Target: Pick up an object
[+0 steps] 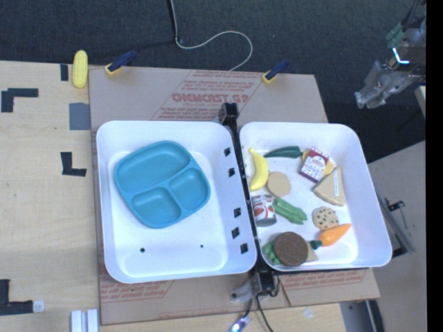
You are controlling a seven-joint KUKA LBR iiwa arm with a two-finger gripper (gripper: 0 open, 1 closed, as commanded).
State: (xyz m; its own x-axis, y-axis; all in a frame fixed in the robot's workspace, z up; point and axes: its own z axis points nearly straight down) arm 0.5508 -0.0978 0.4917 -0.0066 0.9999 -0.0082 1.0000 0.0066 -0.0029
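Nearest us in the right bin (367, 185) we see the toy food untouched: burger patty (290, 248), carrot (334, 234), cookie (324, 218), can (264, 209), then banana (258, 169) and green pepper (282, 152) further back; the left bin (111, 206) holds a blue tray (161, 183). Far back at upper right the gripper (377, 88) hangs off the desk, well apart from the bins; we cannot tell the jaws' state. Nothing is picked yet, so we judge approach, grasp and lift all remain.
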